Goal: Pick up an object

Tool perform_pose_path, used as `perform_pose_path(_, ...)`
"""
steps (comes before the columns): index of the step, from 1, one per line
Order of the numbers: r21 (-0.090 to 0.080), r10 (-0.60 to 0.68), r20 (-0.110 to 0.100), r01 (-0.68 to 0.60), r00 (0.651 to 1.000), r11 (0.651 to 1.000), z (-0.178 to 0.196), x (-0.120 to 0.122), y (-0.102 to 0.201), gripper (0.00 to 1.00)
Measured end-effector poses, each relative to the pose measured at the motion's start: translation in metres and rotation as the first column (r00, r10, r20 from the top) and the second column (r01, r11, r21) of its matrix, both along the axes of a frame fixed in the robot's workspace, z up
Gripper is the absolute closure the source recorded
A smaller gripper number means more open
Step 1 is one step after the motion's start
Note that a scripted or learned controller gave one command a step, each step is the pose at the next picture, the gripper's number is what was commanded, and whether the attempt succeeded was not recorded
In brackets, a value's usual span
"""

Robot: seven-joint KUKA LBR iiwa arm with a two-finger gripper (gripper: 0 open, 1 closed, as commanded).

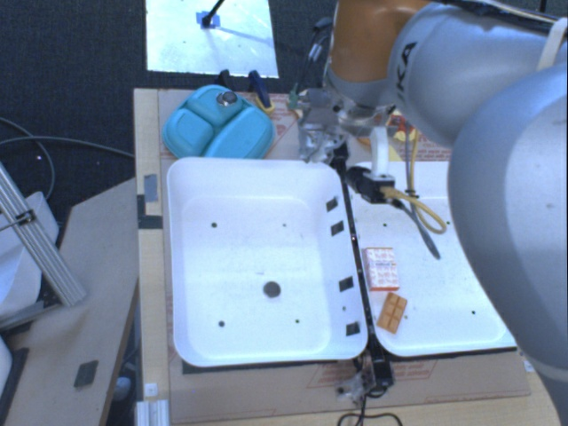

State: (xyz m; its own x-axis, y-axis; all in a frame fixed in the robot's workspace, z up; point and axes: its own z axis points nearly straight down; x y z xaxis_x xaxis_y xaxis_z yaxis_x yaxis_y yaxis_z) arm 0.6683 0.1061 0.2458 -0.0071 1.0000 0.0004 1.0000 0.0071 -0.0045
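A small red-and-white box (382, 267) lies in the right bin (461, 327), close to the divider between the bins. Just in front of it rests an orange waffle-patterned block (391, 311). A dark round disc (272, 288) sits on the floor of the left bin (200, 238), near its middle. My gripper (317, 140) hangs over the far rim of the bins, near the back corner where they meet, well away from all three things. Nothing shows between its fingers.
A light blue plastic container (218, 124) lies behind the left bin on the bench. The big grey arm (497, 105) covers the right bin's far and right parts. A metal rail (35, 238) slants at the left, off the bench.
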Motion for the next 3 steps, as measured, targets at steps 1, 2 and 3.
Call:
perform_pose_path(1,0.000,-0.008,0.001,0.008,1.000,1.000,-0.002,-0.062,-0.012,1.00)
perform_pose_path(2,-0.001,-0.004,0.003,0.004,1.000,1.000,-0.065,-0.037,-0.004,1.00)
perform_pose_path(3,0.001,-0.001,0.009,0.001,1.000,1.000,-0.084,0.002,0.011,1.00)
